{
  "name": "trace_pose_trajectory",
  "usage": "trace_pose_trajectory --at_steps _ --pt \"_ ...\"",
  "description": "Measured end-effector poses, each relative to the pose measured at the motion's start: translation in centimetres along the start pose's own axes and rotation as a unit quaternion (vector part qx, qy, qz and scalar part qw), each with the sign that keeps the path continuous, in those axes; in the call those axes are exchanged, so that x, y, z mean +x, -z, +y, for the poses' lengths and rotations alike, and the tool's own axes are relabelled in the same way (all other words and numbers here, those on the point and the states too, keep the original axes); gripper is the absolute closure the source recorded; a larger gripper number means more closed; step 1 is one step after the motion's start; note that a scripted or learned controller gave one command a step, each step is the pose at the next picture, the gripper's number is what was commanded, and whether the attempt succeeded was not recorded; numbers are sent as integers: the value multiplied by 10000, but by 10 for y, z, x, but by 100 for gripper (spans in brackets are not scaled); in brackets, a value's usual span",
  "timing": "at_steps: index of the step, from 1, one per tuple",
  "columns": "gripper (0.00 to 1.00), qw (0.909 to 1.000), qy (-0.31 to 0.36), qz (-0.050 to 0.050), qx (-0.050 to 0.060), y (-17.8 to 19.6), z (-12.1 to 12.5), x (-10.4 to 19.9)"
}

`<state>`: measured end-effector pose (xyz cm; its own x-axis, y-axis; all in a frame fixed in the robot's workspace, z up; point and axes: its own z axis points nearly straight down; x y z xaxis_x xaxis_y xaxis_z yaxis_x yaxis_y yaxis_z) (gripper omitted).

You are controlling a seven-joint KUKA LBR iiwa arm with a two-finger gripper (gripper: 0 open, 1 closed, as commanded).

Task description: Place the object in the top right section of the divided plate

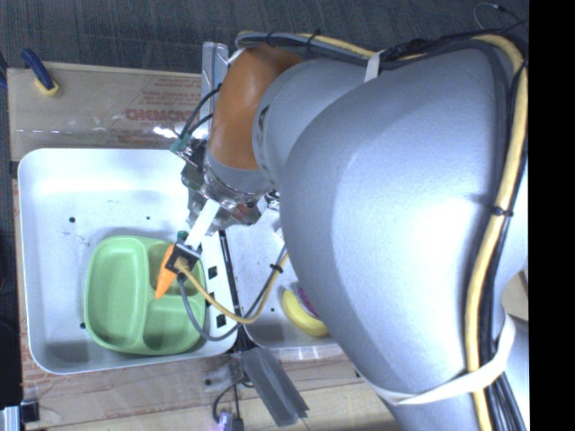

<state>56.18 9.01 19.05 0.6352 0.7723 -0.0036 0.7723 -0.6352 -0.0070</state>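
Even, diffuse light; faint shadow beside the plate [117, 281]; near arm [404, 196] perhaps slightly soft.

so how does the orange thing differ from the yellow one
The orange thing is slim and pointed; the yellow thing is rounder and curved. The orange thing is at the right edge of the green plate, in the left bin; the yellow thing lies in the right bin, partly behind the arm. Both are small.

Wooden bench [83, 92] — left bin [49, 196], right bin [257, 257]
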Motion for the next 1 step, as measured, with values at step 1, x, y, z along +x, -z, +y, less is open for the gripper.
trace_pose_trajectory --at_steps 1 --pt "100 9794 -2017 0 0 17 -15 -45"
